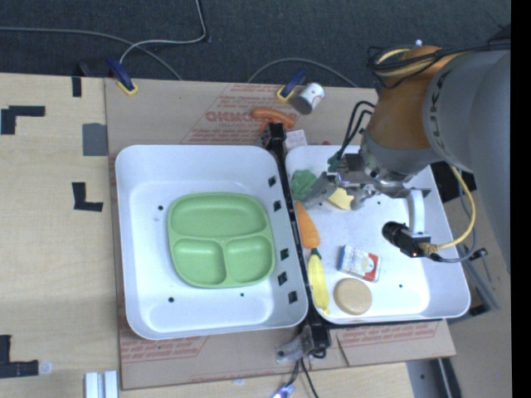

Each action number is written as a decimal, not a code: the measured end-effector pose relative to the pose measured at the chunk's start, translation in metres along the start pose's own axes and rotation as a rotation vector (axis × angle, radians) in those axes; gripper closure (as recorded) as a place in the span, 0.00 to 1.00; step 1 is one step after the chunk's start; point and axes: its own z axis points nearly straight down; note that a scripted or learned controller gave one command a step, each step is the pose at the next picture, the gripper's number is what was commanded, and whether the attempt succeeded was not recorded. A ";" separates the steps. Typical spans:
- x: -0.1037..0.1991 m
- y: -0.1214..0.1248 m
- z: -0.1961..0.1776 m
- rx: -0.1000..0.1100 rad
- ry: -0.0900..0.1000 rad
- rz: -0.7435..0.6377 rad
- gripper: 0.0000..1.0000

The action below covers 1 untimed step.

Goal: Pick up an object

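We see the arm (415, 98) reach in from three o'clock and cover the upper part of the right bin (444, 293). Its grey wrist hides most of the hand (344, 191), so we cannot tell how the hand stands or whether it holds anything. Something yellow (338, 198) shows just under the hand, mostly hidden, and we cannot name it. A green object (304, 181) lies just beside the hand at nine o'clock, close to the bin's left wall; its shape is hard to make out.

The rest of the right bin's things lie toward six o'clock from the hand. A carrot (308, 229) rests along the left wall, and a banana (317, 282) lies below it, also along that wall. A small red and white box (359, 262) sits near the middle, well apart from the hand. A round tan object (353, 296) lies just below the box, near the banana.

The left bin (141, 172) holds a green divided plate (221, 239) at its middle.

On the counter (50, 222), at twelve o'clock from the bins, an orange object (274, 116) lies partly behind a clamp.
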 end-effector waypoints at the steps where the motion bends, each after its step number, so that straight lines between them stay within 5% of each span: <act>1: -0.042 0.065 0.093 -0.006 -0.004 0.000 0.00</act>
